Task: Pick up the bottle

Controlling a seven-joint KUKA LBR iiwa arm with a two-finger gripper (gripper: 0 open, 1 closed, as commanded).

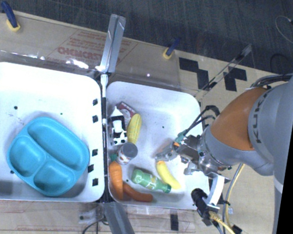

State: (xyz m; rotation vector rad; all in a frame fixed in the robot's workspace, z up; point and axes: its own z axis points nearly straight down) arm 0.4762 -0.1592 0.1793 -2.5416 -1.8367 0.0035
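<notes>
The bottle, green with a pale label, lies on its side near the near edge of the right bin, its length running left to right. Just beside it on the right lies a yellow banana, slanting toward the near right corner. An orange carrot lies at the bottle's left end, and a reddish sausage-shaped piece lies along the bin's near wall, just beside the bottle. Farther in, a small round grey can stands beside a yellow ear of corn and a black-and-white toy.

The tool hangs over the right half of the right bin, above and slightly right of the banana, apart from the bottle. Whether its fingers are apart or together cannot be told from this angle. The grey arm with its orange band comes in from the right.

In the left bin rests a blue divided tray, toward the near side.
</notes>
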